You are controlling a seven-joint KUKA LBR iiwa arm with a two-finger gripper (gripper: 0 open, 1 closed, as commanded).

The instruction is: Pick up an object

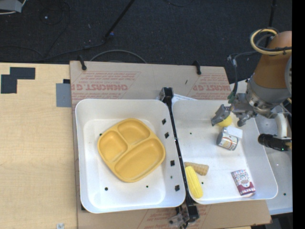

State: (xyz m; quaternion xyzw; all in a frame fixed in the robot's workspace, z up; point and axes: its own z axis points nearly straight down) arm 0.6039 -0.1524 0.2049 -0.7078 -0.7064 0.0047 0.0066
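Though capless, can (228, 140) lengthwise left-right.

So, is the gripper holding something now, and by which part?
Yes, it seems so. The gripper has a small yellow object between its fingers, above the right bin. Which part of it is gripped cannot be told.

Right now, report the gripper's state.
Gripper: fingers spread apart over the right bin, with a small yellow object between them at the tips; whether they actually grip it cannot be told.
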